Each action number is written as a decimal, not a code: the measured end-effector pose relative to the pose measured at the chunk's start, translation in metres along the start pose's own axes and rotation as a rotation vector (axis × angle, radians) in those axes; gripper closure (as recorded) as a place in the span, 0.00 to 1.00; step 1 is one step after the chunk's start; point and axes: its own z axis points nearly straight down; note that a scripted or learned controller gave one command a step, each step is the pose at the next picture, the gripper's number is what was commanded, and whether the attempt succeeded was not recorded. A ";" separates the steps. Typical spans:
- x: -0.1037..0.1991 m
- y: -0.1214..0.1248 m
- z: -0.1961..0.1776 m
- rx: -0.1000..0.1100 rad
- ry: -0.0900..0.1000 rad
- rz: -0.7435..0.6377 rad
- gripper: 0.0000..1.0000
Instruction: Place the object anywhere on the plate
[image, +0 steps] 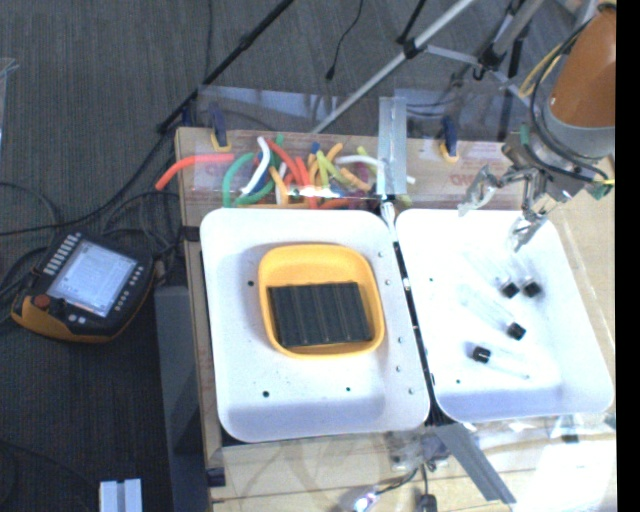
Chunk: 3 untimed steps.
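In the left bin (235, 390) sits a yellow plate (290, 263). A dark ribbed rectangular object (318, 314) lies flat in the plate's middle. My gripper (496, 220) hangs over the far edge of the right bin (575, 380), well to the right of the plate. Its two thin fingers are spread open with nothing between them. The orange band of the arm (590, 70) shows at the top right.
Several clear tubes with black caps (516, 330) lie scattered in the right bin, below the gripper. Coloured hoses (290, 172) are bundled behind the left bin. A metal divider post (392, 150) stands between the bins at the back. A teach pendant (85, 285) rests at the left.
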 end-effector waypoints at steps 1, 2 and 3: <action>0.000 0.001 0.002 0.000 0.001 -0.070 0.00; 0.006 -0.007 0.000 0.002 0.002 -0.134 0.00; 0.006 -0.007 -0.002 0.001 0.000 -0.468 0.00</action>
